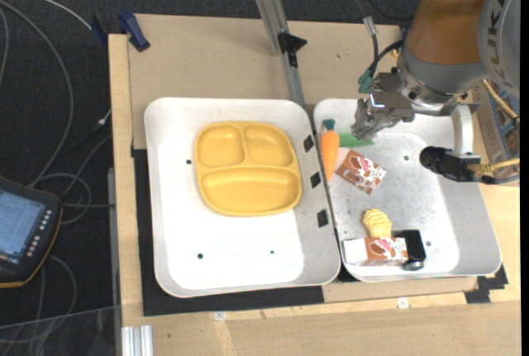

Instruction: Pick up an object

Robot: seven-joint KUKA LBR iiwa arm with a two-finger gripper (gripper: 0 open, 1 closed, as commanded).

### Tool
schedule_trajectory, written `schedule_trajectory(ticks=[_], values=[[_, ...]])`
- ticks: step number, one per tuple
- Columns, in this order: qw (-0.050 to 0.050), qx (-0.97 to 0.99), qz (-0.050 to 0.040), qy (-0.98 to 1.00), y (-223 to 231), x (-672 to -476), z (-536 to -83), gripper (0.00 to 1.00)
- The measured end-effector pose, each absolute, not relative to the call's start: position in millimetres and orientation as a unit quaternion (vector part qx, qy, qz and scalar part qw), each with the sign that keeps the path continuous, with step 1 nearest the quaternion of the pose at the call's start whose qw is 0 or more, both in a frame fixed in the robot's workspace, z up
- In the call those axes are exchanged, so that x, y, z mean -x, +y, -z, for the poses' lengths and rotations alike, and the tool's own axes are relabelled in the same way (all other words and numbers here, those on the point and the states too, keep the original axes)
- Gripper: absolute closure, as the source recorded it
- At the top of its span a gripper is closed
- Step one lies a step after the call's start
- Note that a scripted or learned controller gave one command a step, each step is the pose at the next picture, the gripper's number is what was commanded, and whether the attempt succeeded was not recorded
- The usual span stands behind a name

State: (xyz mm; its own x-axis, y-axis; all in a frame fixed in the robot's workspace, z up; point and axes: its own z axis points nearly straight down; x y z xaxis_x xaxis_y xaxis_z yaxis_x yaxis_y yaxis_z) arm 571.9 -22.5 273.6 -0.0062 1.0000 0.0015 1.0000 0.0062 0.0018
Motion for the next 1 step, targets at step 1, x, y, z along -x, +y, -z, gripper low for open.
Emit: schedule_trajectory(ticks=[1], values=[[0.001, -0.705, -0.0017, 0.710, 30.3, -592.8, -274.3, 1.00]])
